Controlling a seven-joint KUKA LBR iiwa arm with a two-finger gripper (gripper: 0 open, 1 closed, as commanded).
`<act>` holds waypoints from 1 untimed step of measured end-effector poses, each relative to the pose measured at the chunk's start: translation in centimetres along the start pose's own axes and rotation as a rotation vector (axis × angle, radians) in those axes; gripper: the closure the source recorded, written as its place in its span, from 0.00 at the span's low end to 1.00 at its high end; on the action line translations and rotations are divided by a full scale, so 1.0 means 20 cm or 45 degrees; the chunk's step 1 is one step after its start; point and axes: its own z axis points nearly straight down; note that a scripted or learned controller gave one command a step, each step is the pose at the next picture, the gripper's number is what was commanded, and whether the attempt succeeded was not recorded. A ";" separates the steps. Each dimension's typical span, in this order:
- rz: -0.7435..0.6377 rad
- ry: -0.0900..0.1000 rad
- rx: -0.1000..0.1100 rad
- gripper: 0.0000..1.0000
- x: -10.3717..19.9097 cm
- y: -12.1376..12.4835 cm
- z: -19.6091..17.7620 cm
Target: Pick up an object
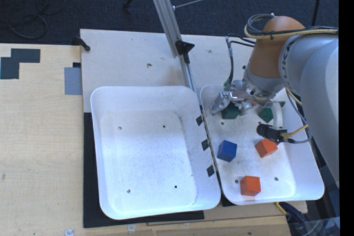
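Note:
My gripper [232, 103] hangs low over the back of the right bin [310, 188], reaching in from the right under the orange wrist band. A dark green block [230, 113] lies directly under its tip, partly covered by it. A second dark green piece [266, 115] sits just to the right, under the wrist. Further forward in the same bin are a blue cube [227, 150], an orange cube [266, 147] and an orange-red cube [250, 185].
The left bin [105, 119] stands beside the right one, with black clips along their shared wall. A slanted aluminium bar [166, 14] rises behind the bins. A black cable plug [271, 132] hangs by the orange cube.

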 end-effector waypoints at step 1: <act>0.002 0.000 -0.006 1.00 0.00 0.00 -0.07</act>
